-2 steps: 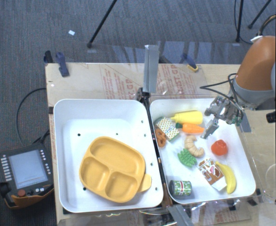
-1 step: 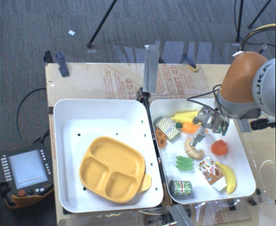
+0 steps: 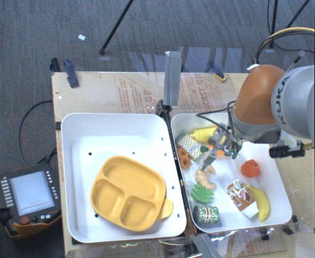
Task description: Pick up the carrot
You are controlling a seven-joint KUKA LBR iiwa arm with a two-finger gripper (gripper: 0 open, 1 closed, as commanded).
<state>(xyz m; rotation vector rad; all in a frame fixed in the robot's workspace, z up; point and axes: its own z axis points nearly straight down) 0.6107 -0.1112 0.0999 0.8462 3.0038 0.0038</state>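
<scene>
Carrot: small orange plastic carrot with a green top, lying in the right shallow white bin, directly at the tip of the grey arm.
Jaws: above the carrot; we cannot tell if they are released or clenched.
Neighbours: checkered packet and beige ridged toy, both near.
Risk: we think the thin carrot may slip out, or a neighbour gets pinched instead.

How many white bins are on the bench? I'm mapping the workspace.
2. The left bin holds a yellow divided plate. The right bin holds the toy foods, with the gripper above its upper middle. Nothing suggests a hidden third.
</scene>
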